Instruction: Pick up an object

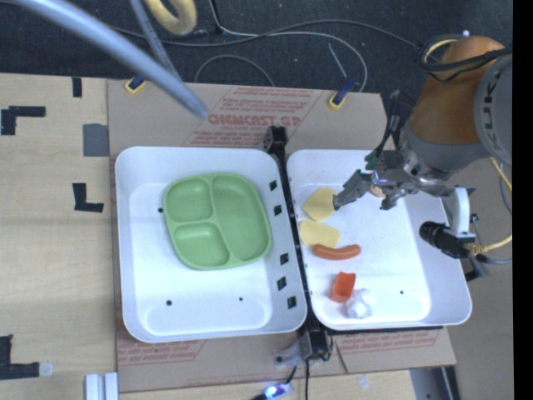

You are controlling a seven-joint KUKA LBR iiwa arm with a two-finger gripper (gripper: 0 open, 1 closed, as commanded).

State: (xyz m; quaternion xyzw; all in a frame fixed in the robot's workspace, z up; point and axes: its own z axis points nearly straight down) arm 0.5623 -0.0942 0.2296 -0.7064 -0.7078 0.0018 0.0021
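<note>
Reaching: grey arm with orange band [454, 98] extending from the right, over the right shallow white bin [416, 307].
Hand: two-finger hand [356, 188] low above the right bin's upper left part, dark fingertips pointing left toward the pale yellow rounded piece [318, 204]; gap between the tips too blurred to judge, so impossible to tell whether wide or narrow; nothing visible between them.
Nearest thing: pale yellow rounded piece, just beside the fingertips, near the bin's left wall.
Neighbours: second pale yellow flat piece [317, 234] just below the first; red-orange sausage-shaped toy [336, 252] touching or nearly touching its lower edge; small orange-red block [342, 286] further down; small white crumpled lump [359, 308] just beside that block.
Left bin: shallow white bin [137, 223] holding a green three-compartment plastic tray [218, 222], well apart from the hand.
Surface: cardboard sheet [250, 111] under both bins.
Handling, as a judgement: yellow piece probably light, stiff toy plastic, smooth and likely slippery; low and flat, so prone to sliding away or tipping rather than lifting.
Where to take hold: across the narrower width at the middle, fingers straddling both edges, clear of the second yellow piece and the bin wall.
Risk: a close from one side likely pushing it against the wall.
</note>
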